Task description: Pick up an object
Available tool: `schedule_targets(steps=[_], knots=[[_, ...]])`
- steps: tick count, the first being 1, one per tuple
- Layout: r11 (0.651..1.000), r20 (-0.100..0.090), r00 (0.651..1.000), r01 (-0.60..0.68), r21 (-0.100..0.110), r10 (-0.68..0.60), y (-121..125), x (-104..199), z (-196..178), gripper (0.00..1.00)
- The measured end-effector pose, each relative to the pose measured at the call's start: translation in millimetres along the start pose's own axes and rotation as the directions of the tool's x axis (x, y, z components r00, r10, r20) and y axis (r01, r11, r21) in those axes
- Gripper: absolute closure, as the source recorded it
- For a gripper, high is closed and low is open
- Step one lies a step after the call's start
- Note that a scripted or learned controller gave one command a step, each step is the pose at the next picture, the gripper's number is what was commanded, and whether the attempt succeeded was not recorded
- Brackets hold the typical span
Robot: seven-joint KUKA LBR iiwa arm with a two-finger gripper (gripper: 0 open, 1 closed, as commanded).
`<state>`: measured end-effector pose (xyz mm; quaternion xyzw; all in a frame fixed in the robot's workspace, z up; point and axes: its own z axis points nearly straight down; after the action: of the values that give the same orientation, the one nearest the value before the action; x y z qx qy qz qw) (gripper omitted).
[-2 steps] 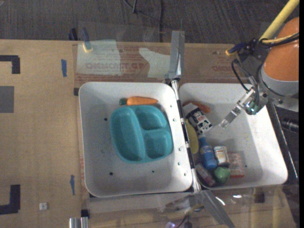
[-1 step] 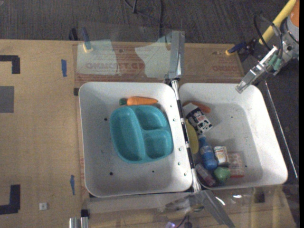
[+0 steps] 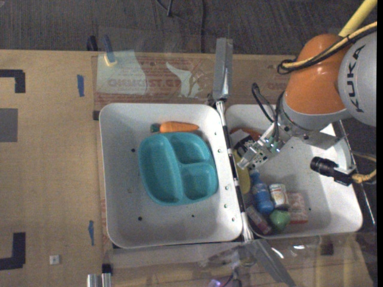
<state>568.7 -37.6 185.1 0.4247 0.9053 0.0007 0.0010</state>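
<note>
Gripper [image 3: 251,155] is seen low over the left part of the right bin [image 3: 344,211], close beside the divider between the two bins. How far its fingers are parted cannot be told from this view, and nothing can be made out between them. Several small objects are clustered in the near-left corner of that bin: a blue bottle [image 3: 261,196] just below the gripper, a small white can [image 3: 277,194] beside it, a green rounded item [image 3: 279,219] and a red-and-white packet [image 3: 297,208]. None is seen lifted. In the left bin [image 3: 119,160] a teal divided tray [image 3: 178,167] is lying flat, and an orange carrot [image 3: 178,126] is placed just beyond its far edge. Both bins are set on the tan counter [image 3: 48,160].
</note>
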Motion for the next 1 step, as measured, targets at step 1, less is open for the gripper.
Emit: schedule_targets(steps=[1], knots=[[0.999,0.003,0.999,-0.052,-0.001,0.052,-76.3,-28.4,-107.9,0.0]])
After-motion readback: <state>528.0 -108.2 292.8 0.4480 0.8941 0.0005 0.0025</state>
